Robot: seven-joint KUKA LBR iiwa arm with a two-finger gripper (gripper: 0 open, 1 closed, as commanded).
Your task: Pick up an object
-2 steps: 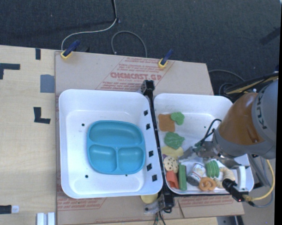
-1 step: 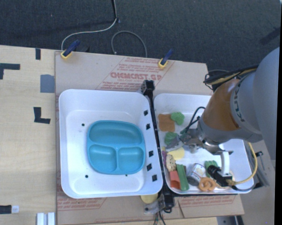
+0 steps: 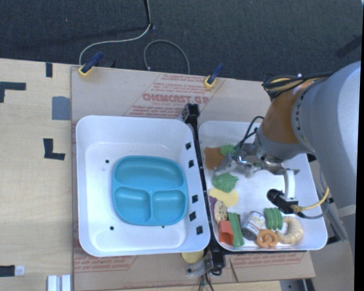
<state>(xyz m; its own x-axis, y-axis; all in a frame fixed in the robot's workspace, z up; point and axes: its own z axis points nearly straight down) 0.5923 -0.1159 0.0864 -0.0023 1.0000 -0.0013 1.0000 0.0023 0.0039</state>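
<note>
I am counting two white bins: the left bin and the right bin. I am seeing one blue divided plate lying in the left bin. In the right bin I am making out roughly ten small toy food pieces, piled too closely for an exact count. I am also counting two clamps sitting along the far edge of the surface.

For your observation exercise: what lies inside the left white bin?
Inside the left white bin lies one blue tray with three compartments, flat on the floor near the middle. A few small dark dots mark the floor around it. Whatever lies beneath the tray is covered.
</note>
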